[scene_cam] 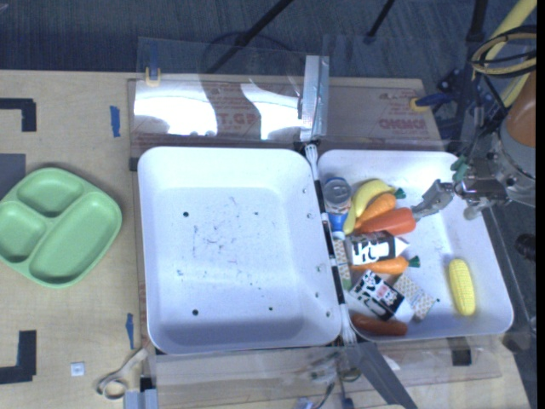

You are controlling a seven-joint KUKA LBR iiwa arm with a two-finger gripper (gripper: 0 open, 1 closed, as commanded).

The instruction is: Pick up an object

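Inspecting from the bench's near edge outward:
Near edge: a pair of scissors with pale handles lies on the wood at lower left.
Left bin: white, shallow, its floor marked with faint scuffs and small dark dots.
Right bin: white, its goods heaped against the left wall.
Sausage: dark red, nearest item in the heap.
Black-and-white packet: printed pattern, text too small to read.
Black label card: white characters, not legible.
Corn cob: yellow, lying alone toward the right wall, apart from the heap.
Small carrot: orange, between card and packet.
Large carrot: orange, just under the banana.
Can: blue and grey, at the bin's far left.
Gripper: low over the bin, just right of the large carrot; nothing visible between the fingers; clenched or released cannot be told.
Green divided plate: on the wood, far left.
Cardboard: behind the bins, red print, unreadable.
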